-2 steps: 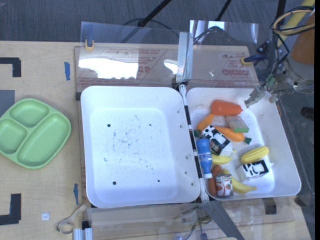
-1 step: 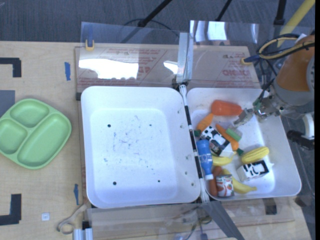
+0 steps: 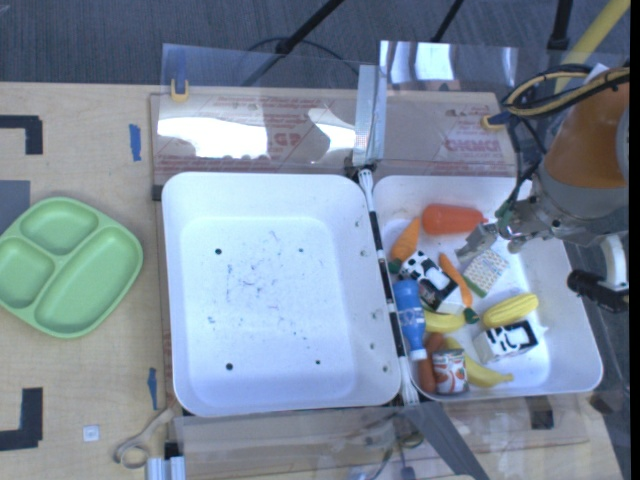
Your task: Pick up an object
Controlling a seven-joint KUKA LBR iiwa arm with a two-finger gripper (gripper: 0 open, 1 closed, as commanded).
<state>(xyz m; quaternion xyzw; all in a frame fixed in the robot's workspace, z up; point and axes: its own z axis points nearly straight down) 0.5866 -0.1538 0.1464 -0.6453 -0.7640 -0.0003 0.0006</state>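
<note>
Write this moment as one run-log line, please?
arm: over right bin | claw: above toy pile, near orange carrot | grasp: unclear | left bin: bare | green plate: on bench

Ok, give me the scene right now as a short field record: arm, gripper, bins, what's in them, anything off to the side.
arm: reaches in from the right, above the right bin
gripper: over the right bin's upper part, by the orange carrot-like toy; nothing seen between its fingers
right bin contents: blue tube, corn cob, bananas, small can, patterned card
left bin: white, scuffed floor
beside bins: green divided plate on the bench, far left
</note>
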